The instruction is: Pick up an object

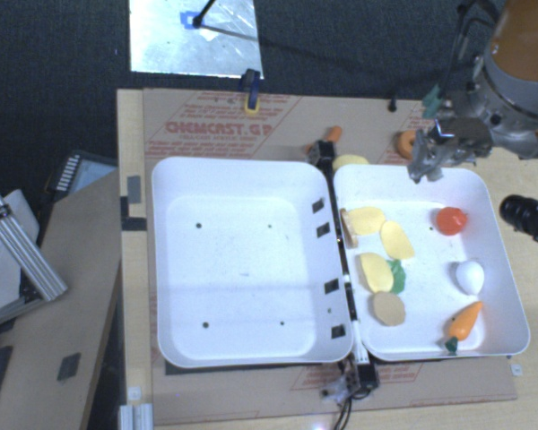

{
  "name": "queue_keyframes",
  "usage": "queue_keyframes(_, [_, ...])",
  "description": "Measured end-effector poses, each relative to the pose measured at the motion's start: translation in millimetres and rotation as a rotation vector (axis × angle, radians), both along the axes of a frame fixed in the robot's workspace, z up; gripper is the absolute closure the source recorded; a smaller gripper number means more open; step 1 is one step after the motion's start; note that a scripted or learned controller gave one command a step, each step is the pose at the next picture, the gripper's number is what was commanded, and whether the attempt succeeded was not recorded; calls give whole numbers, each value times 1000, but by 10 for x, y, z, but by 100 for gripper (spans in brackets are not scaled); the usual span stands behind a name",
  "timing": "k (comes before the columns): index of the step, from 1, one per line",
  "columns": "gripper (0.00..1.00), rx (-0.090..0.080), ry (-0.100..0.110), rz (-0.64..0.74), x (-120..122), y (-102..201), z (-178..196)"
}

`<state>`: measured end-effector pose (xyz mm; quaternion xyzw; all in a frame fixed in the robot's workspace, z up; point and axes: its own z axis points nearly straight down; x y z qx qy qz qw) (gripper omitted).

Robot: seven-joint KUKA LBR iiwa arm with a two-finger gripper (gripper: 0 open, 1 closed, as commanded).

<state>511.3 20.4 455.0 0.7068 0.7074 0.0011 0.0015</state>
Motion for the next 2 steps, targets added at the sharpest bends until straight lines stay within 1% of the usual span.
queue_keyframes(1, [100,2,-1,6,-251,314,154])
queue_keyframes(2, [100,0,2,-1,-111,250,47])
